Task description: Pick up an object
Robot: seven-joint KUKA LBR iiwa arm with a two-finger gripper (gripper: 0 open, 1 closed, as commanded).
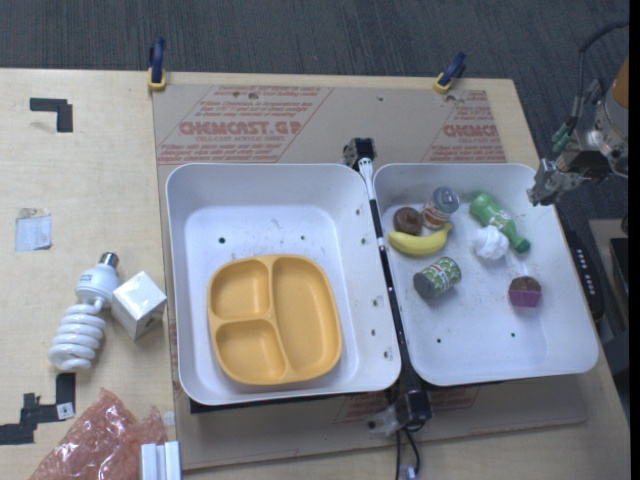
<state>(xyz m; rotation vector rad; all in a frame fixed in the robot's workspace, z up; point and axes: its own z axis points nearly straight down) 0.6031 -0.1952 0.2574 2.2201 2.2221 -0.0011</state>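
Observation:
The right bin (560, 353) holds a yellow banana (418, 241), a brown doughnut (407, 219), a small grey-capped toy (441, 204), a green bottle (498, 218), a white crumpled piece (489, 243), a green can (437, 277) lying on its side and a dark purple fruit (525, 290). My gripper (548, 185) hangs over the bin's upper right corner, to the right of the green bottle and apart from every object. Nothing shows between its fingers.
The left bin (190, 268) holds a yellow divided plate (273, 319). On the bench at left lie a white spiral light bulb (84, 320), a white cube (139, 303) and a red mesh bag (95, 438). Blue clamps (156, 63) pin the board at the back.

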